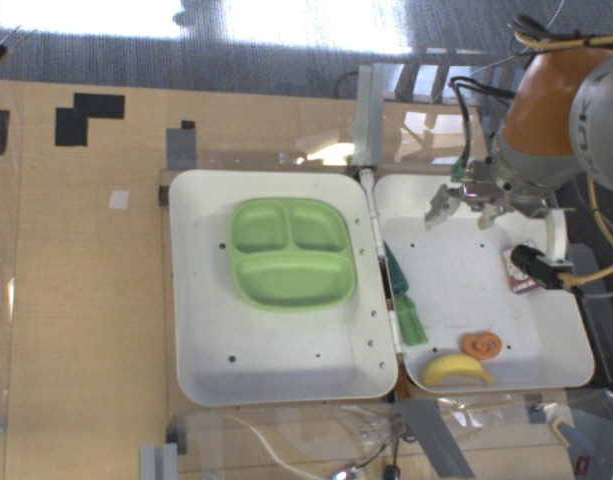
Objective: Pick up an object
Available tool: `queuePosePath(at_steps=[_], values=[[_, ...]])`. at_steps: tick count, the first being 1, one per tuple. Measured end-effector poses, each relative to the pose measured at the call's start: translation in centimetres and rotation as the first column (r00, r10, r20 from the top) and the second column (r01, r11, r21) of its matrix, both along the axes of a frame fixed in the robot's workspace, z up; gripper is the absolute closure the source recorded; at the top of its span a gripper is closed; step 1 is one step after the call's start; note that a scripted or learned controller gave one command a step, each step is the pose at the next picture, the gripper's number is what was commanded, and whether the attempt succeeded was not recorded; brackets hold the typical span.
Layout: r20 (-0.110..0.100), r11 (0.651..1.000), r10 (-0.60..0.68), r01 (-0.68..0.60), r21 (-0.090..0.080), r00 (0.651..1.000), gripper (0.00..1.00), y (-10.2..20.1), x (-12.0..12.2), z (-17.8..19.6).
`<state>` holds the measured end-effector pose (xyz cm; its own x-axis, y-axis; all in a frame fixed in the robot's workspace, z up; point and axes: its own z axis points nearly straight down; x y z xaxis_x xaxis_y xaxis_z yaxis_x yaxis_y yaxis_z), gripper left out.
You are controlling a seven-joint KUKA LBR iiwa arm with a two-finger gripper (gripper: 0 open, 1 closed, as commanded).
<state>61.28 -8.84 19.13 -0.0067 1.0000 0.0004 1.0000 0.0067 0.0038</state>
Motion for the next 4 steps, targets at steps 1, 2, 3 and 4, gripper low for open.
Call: queuePosePath(at_steps=[1,2,3,4], values=[[0.0,0.994,-0.112,0.112,-0.001,0.994,0.0,-7.0,-1.0,-1.5],[0.003,0.984,-0.177,0.177,-0.001,0.984,0.0,-10.8,1.7,-0.3],[0.0,0.977,-0.212,0.212,-0.001,0.977,0.0,-11.2,-2.3,-2.7],[0.0,0.977,-0.212,0.212,0.0,0.977,0.0,-11.2,-2.3,-2.7]])
